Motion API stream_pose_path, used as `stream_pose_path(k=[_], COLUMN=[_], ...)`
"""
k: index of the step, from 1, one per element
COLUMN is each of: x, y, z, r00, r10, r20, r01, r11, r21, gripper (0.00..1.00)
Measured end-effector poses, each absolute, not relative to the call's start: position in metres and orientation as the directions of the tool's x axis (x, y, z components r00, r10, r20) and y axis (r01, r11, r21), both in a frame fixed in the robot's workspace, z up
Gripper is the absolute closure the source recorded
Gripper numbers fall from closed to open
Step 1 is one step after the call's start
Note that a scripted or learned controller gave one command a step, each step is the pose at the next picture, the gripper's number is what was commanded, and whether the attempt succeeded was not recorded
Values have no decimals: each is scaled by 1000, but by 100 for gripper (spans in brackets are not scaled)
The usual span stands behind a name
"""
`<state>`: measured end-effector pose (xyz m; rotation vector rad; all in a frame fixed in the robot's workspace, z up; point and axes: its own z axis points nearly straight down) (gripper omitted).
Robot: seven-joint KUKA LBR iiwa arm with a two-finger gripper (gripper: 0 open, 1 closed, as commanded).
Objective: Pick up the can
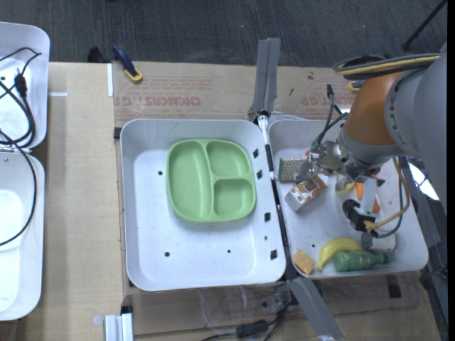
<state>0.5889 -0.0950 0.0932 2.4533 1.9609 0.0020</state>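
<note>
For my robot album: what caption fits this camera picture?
Robot claw reaching above a small box in the right bin, green plate in the left.

Up top runs dark grey ribbed carpet floor (pixel 213 13). Below it lies the pale brown cardboard-covered worktop (pixel 192 91), a blue-and-yellow clamp (pixel 126 64) on its far edge. Left, black cables (pixel 18 119) trail over a white rounded tub (pixel 21 190).

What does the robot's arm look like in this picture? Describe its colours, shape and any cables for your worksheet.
The arm is a thick, rounded grey tube with a broad orange band above the wrist. Black and yellow cables loop over it and hang beside it. At its end sits a small metallic claw with dark parts.
</note>
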Motion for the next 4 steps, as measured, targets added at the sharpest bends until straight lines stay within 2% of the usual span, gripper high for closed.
stream_pose_path(k=[1, 2, 3, 4], x=[588, 591, 506, 570], y=[-96, -13, -14, -23], z=[101, 191, 190, 190], r00=[224, 630, 600, 757], r10=[975, 777, 800, 654], r20=[0, -4, -4, -6], r01=[975, 777, 800, 654], r11=[-224, -630, -600, -757], r21=[-1, -2, -4, -2], gripper=[100, 100, 100, 100])
